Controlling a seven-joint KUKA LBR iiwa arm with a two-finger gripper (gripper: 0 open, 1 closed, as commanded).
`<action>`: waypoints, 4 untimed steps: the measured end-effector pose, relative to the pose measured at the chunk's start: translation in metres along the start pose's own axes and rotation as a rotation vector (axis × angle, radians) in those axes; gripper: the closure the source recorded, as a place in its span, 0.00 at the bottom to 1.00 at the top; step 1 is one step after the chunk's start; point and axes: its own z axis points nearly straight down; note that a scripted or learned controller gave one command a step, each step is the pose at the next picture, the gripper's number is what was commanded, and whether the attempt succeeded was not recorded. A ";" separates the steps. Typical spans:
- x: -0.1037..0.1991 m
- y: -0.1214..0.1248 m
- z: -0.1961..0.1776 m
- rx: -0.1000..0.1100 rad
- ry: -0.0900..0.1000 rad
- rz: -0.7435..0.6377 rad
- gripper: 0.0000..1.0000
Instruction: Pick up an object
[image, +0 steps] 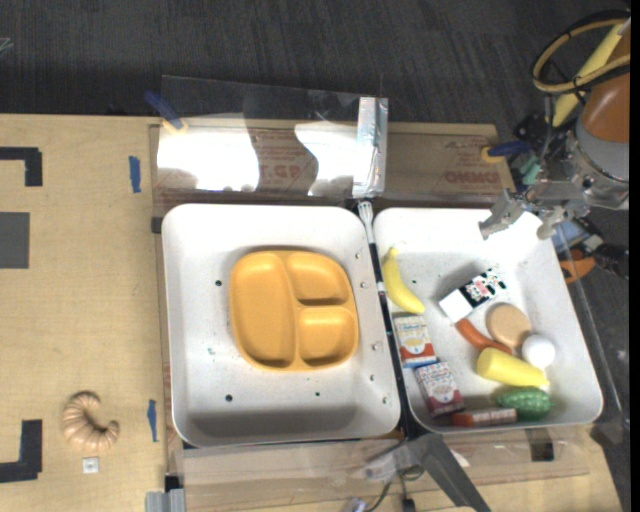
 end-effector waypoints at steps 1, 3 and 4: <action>-0.016 -0.083 0.123 0.008 0.000 0.162 0.00; -0.023 -0.037 0.178 -0.019 -0.010 -0.284 0.00; -0.015 -0.065 0.176 -0.026 -0.014 -0.385 0.00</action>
